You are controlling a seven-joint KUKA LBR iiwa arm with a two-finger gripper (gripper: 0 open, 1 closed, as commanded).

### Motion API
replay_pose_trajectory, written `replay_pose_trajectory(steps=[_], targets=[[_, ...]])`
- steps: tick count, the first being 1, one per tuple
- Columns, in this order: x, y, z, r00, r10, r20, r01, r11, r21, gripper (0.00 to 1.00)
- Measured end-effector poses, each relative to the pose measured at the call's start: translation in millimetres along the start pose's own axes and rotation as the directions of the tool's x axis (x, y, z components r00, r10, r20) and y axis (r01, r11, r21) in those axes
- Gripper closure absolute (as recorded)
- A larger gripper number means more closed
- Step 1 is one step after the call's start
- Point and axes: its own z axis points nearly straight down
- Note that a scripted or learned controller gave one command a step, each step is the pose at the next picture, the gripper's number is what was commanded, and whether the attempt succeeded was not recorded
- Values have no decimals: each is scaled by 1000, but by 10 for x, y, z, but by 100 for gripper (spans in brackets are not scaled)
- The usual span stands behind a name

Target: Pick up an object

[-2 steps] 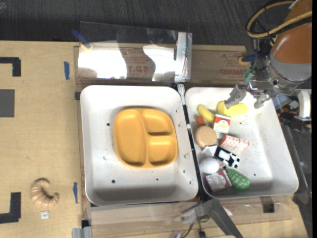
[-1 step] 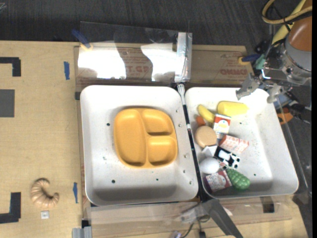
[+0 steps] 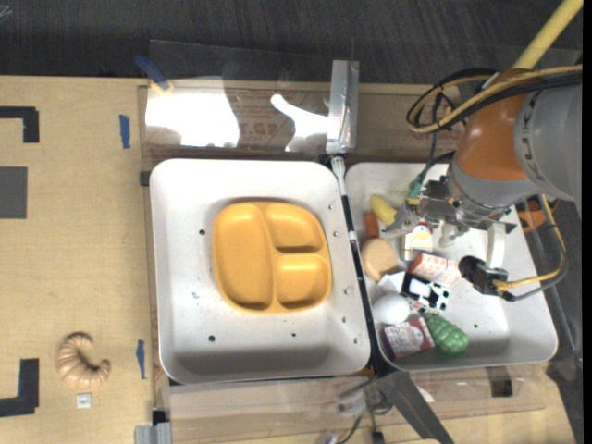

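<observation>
The gripper [image 3: 435,234] hangs low over the right bin [image 3: 532,336], near its left side, likely because the toys are piled there. I cannot tell how its jaws stand. A yellow tray [image 3: 271,253] fills the left bin's [image 3: 176,248] middle.

Right bin [image 3: 532,336] crowded leftward; yellow tray [image 3: 271,253] fills left bin [image 3: 176,276].
</observation>
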Motion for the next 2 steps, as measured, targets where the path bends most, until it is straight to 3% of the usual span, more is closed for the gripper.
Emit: replay_pose_trajectory(steps=[1,2], targets=[[-39,-411,-578,991,-131,0,131,991,-10,0],[-217,-548,169,980,-198,2,198,980,-14,0]])
